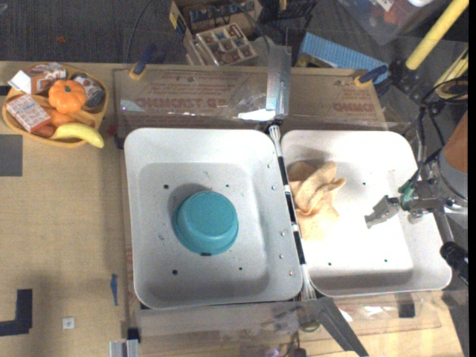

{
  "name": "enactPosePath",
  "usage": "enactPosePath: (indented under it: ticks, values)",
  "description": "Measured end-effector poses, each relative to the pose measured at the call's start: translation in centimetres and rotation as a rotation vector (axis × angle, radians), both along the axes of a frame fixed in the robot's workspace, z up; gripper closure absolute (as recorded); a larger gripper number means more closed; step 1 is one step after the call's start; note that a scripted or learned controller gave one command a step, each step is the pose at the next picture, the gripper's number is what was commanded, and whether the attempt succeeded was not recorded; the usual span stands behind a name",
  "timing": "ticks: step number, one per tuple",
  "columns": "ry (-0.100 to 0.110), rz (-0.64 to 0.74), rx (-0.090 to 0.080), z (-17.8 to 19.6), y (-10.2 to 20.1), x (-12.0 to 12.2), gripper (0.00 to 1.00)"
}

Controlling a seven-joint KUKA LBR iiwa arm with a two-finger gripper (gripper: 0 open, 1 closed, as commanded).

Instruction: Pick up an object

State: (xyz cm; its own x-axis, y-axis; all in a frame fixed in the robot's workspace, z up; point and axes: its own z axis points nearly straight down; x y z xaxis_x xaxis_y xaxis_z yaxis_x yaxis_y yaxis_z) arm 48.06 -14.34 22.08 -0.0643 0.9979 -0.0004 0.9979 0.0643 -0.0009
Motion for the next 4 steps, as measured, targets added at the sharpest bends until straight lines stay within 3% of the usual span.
enactPosePath:
  ticks: [1, 2, 3, 4]
  values:
    - [0.0, -0.203, -0.001, 2.3, 4.4, 9.7, 0.0]
    - [0.003, -0.188, 0.0, -0.9, 5.4, 11.9, 0.0]
    - [-0.007, -0.133, 0.0, -12.5, 2.1, 13.0, 0.0]
    - [-0.016, 0.071, -0.005, -13.0, 3.9, 16.9, 0.0]
